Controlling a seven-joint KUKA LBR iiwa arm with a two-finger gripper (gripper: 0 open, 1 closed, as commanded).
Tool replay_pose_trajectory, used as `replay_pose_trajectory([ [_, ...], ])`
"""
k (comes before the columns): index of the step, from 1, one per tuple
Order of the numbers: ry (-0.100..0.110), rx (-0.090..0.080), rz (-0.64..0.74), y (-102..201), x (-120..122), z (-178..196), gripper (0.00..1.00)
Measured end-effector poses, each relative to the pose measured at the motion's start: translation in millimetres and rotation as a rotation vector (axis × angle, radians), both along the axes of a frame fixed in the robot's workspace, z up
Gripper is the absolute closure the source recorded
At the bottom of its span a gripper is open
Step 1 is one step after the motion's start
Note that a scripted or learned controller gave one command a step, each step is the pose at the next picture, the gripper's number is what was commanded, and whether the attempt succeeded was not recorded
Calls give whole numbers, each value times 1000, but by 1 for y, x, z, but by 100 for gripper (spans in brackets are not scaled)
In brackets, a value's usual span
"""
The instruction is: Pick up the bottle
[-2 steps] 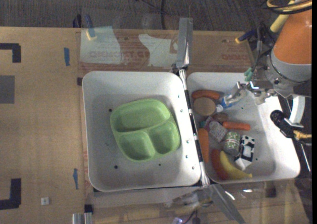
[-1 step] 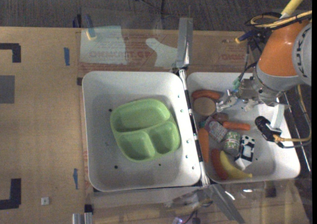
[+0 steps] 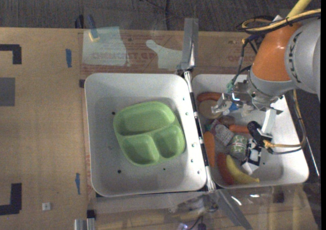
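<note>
The tabletop (image 3: 41, 137) is plain brown board carrying two shallow white bins side by side. The left bin (image 3: 102, 96) holds a green divided tray (image 3: 148, 132) lying flat near its middle. The right bin (image 3: 295, 157) sits at three o'clock from it, touching along a shared edge, and is crowded with small items. The grey arm with its orange band (image 3: 272, 56) enters from about two o'clock and hangs over the right bin's upper half. Its tool (image 3: 227, 103) sits low among the items near the bin's upper left; whether it is released or clenched I cannot tell. The bottle (image 3: 228, 139), small with a grey wrap, lies tilted near the bin's centre, at six o'clock from the tool. A yellow banana (image 3: 239, 172) lies at six o'clock from the bottle, beside a red-orange piece (image 3: 221, 165).
</note>
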State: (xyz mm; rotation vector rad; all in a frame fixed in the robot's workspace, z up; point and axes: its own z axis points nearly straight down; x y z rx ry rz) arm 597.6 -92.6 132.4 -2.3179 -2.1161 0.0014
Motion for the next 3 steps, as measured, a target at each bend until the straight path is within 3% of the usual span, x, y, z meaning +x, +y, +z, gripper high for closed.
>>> replay_pose_trajectory([
  [1, -18, -5, 112, -44, 39, -39, 0],
  [2, -18, -6, 108, -47, 39, -29, 100],
  [3, -6, -2, 222, 46, 70, 71, 100],
])
